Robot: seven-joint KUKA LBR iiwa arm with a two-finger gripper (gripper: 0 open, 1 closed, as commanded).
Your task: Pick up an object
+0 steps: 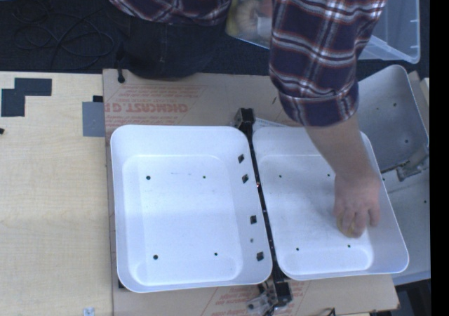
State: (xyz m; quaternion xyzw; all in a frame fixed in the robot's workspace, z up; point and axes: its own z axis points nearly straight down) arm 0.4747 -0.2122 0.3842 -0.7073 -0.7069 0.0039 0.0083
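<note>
While the person's hand (pixel 356 203) is down in the right bin (pixel 309 251), its fingers curled around a small yellowish object (pixel 348 227) near the far right side, the robot should wait until the hand is out of the way.

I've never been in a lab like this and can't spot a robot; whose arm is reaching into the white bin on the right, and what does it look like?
It is a person's arm, not a machine's. The sleeve is a plaid shirt in dark blue, red and white checks, loose, ending in a cuff partway along the forearm. Below the cuff the forearm and hand are bare: no glove, watch or markings visible.
</note>
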